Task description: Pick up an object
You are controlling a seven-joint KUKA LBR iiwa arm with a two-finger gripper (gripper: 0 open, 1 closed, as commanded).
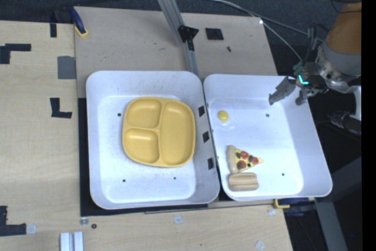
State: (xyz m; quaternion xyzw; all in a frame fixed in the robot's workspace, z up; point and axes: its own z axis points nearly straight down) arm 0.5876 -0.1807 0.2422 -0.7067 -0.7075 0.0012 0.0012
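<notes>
From above, the gripper [289, 93] hangs over the upper right edge of the right bin [305, 144], its two dark fingers spread apart with nothing between them. In that bin a small yellow ball [222, 116] lies near the upper left corner, while a pizza slice [242, 159] and a hot dog bun [242, 181] (just below the slice) sit near the lower left. The left bin [106, 144] carries a yellow divided plate [158, 131].
</notes>
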